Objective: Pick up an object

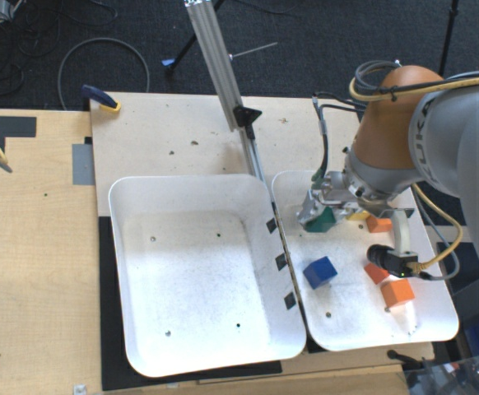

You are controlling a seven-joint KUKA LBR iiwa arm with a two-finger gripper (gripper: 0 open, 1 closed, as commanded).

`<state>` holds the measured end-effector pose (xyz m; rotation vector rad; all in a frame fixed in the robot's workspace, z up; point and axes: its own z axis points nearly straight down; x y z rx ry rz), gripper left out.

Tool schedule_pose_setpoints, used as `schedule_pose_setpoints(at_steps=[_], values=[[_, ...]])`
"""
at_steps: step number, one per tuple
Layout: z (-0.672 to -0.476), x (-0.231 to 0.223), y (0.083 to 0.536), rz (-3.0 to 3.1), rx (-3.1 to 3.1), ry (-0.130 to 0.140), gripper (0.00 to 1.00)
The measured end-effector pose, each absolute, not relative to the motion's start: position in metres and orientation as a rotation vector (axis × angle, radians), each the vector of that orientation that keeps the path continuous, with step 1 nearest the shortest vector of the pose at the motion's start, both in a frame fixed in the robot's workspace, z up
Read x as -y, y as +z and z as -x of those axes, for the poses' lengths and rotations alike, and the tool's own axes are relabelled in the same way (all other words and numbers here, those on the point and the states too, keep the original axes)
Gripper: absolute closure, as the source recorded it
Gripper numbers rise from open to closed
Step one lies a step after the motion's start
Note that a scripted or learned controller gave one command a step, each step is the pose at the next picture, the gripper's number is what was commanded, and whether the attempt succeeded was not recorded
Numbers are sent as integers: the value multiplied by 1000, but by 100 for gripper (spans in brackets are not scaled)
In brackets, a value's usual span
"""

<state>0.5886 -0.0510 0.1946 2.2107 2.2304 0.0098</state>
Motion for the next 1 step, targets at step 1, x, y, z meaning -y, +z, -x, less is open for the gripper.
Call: schedule_pose_setpoints(at_steps=[1], values=[[-622,-30,190,-2215,-2229,0,100]])
